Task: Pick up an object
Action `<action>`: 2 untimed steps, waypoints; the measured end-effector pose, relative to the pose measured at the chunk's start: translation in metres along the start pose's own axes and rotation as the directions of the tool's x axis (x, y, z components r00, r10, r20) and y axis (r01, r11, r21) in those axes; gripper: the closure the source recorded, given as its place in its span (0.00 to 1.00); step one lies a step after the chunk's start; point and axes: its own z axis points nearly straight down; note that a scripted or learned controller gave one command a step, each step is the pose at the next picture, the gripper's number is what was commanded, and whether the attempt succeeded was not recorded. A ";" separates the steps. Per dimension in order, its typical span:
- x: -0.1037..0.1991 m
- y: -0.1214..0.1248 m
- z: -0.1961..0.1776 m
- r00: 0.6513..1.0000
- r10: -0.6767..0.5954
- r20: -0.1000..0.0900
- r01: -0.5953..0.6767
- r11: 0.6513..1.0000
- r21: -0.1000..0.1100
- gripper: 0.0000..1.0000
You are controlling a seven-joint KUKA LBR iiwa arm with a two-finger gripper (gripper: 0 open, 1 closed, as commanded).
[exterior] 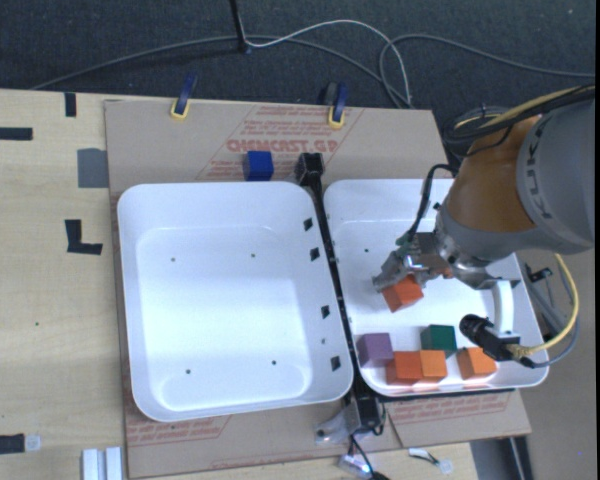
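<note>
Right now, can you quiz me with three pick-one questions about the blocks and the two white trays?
1. Where does the small purple block lie?
A. left bin
B. right bin
C. on the cardboard

2. What colour is the cube on the cardboard behind the bins?
A. blue
B. yellow
C. pink

3. What is the orange-red block under the gripper doing?
A. sitting between the jaws
B. resting in the left bin
C. stacked on the green block

Answers: 1 B, it lies by the right white bin's near edge. 2 A, the small blue cube is there. 3 A, the jaws close round it.
</note>
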 end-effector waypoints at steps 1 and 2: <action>0.090 0.010 -0.037 1.000 -0.004 -0.001 0.004 1.000 0.001 1.00; 0.146 0.002 -0.066 1.000 0.000 0.000 0.000 1.000 0.002 1.00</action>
